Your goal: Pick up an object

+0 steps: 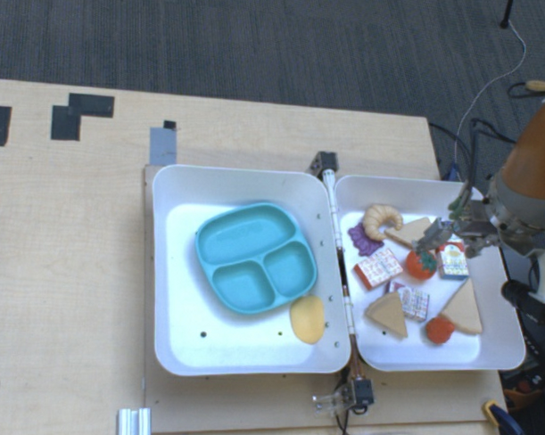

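The right bin (509,354) holds several toy foods. Among them are a croissant (379,220), purple grapes (367,241), a red-and-white box (378,268), a red tomato (420,265), a small carton (453,261), two tan wedges (387,314) (464,308), a patterned packet (415,304) and a red ball (440,330). My gripper (443,238) hangs low over the upper middle of this bin. It sits just above the tomato and beside the carton, and partly covers another tan wedge (413,230). I see nothing lifted.
The left bin (163,280) holds a blue divided plate (256,256) and a yellow potato-like piece (308,319) by its right wall. A ridge (336,250) separates the bins. The arm's orange band (533,159) stands over the right bin's far right edge.
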You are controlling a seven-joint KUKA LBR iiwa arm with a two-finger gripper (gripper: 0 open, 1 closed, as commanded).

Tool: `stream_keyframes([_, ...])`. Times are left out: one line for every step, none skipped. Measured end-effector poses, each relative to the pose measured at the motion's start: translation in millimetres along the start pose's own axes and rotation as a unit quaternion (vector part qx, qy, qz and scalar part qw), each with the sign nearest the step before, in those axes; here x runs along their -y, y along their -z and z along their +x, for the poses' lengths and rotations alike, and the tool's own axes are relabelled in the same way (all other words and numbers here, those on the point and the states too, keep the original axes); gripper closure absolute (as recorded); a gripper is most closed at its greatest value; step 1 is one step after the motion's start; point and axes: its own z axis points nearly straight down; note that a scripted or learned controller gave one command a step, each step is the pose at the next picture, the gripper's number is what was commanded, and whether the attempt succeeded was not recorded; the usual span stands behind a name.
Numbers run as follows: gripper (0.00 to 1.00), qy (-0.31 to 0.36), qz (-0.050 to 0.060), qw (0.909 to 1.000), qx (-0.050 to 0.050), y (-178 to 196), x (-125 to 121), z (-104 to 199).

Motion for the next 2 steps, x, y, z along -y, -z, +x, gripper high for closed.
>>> stream_keyframes([0.00,-0.001,0.000,1.0000,0.000,-109,41,33])
stream_keyframes([1.00,-0.001,-0.003,1.0000,0.001,-98,39,33])
